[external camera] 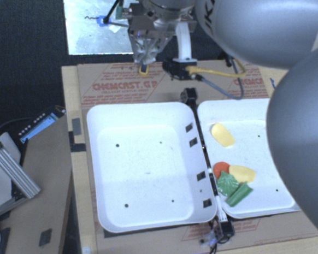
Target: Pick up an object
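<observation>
Recorded bulky grey arm [308, 139] nearest, placed two-finger gripper [144, 58], grip state indeterminable, beyond left shallow white bin's [135, 105] far rim, and located pale yellow oval piece [222, 135] in right white bin [257, 116], nearward-right of gripper.

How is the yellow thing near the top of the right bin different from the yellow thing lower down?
The upper yellow piece lies alone on bare white floor; the lower yellow piece sits in a cluster, touching the green objects and close to the red object. The upper one runs up-and-down in the view; the lower one lies more sideways. The upper one looks paler. Both are small, smooth, yellow, and in the right bin.
</observation>
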Robot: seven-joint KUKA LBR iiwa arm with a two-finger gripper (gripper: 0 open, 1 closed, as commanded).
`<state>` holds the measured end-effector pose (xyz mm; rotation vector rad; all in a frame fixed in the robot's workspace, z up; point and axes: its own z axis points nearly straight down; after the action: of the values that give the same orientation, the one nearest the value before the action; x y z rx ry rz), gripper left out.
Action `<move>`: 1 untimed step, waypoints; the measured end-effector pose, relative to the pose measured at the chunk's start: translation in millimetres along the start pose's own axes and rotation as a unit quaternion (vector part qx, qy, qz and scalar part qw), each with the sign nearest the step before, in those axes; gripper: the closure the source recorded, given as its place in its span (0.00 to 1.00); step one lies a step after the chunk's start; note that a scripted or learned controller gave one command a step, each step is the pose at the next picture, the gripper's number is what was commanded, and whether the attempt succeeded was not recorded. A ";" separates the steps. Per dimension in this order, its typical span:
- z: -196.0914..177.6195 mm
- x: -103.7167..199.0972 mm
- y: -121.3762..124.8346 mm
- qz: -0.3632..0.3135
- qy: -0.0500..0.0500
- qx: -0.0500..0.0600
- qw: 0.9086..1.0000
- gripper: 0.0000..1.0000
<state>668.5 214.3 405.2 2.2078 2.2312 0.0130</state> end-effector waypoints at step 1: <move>-64.0 22.1 -40.2 0.002 -0.001 0.002 1.000 1.00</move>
<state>627.6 235.7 468.9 2.2131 2.2284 0.0076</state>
